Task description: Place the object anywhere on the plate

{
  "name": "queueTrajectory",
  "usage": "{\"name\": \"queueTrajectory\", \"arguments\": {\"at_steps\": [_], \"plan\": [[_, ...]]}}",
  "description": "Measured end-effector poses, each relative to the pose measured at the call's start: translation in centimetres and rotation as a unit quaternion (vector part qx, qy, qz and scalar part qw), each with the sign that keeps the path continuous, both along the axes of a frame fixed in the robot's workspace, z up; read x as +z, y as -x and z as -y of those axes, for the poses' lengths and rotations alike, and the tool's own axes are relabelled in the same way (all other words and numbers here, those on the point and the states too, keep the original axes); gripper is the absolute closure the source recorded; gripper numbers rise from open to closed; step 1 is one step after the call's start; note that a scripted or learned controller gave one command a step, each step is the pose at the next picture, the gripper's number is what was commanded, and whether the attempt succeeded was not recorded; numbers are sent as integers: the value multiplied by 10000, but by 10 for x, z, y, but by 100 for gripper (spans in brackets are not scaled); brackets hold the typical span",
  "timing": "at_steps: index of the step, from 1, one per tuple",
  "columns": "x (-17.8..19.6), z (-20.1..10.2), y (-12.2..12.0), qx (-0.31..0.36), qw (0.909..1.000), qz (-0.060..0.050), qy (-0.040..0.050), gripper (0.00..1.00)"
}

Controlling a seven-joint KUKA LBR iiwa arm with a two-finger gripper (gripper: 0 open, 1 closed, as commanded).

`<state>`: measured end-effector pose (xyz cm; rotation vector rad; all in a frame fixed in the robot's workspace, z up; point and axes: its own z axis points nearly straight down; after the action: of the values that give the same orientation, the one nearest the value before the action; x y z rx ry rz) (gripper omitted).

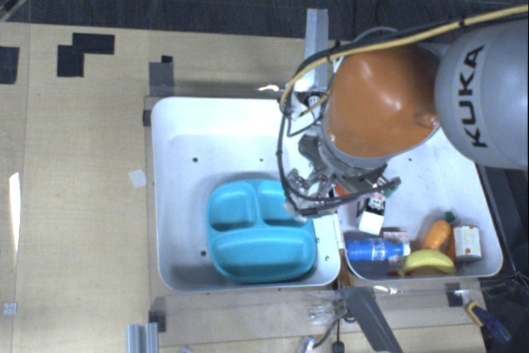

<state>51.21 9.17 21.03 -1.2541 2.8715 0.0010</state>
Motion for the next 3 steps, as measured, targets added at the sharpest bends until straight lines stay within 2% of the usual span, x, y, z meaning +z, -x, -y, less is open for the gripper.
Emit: {"name": "queueTrajectory", "arguments": {"at_steps": [1, 2, 3], "plan": [[-25, -5, 16, 1322, 9912, 4, 11, 100], [-25, -5, 16, 1320, 9913, 5, 10, 0], [-13, -7, 13, 1304, 9915, 55, -6, 100]]}}
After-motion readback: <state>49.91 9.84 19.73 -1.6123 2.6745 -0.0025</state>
